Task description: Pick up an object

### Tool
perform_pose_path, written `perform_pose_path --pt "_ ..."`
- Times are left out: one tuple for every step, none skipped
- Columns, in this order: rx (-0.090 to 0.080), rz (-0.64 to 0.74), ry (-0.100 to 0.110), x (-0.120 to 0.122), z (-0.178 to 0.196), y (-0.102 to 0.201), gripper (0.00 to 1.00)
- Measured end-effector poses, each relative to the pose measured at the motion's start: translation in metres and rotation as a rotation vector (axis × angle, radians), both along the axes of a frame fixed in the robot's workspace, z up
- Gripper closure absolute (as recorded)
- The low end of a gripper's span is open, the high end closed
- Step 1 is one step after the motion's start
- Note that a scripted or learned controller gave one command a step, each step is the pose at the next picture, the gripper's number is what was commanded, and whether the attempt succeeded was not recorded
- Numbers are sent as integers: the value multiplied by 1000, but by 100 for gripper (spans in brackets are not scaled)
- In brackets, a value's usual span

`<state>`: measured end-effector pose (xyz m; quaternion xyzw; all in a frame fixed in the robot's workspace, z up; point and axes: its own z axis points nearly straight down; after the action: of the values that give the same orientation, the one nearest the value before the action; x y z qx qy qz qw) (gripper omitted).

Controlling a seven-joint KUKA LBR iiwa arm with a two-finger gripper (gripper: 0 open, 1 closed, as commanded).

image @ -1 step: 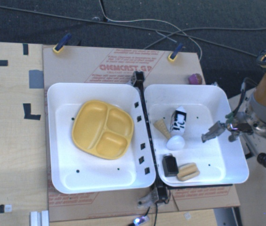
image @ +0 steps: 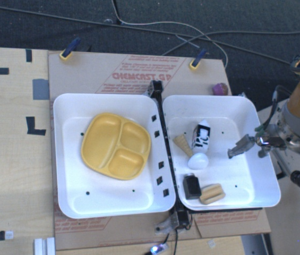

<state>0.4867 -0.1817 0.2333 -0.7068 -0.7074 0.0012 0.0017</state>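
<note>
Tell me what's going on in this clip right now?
A robot arm reaches in from the right, its end effector over the right bin near that bin's right wall, with nothing visible in its grip. In that bin lie a black-and-white bottle, a white ball, a tan cone, a black block and a tan cylinder. The left bin holds a yellow tray.

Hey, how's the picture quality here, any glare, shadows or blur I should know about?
Camera view: light even, white bins bright but not blown out; soft shadow beside the yellow divided plate; the pincer and arm edge look slightly soft; small items in the right bin stay readable.
</note>
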Motion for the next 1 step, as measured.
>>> perform_pose_path --pt "2 -1 6 -3 -65 -3 0"
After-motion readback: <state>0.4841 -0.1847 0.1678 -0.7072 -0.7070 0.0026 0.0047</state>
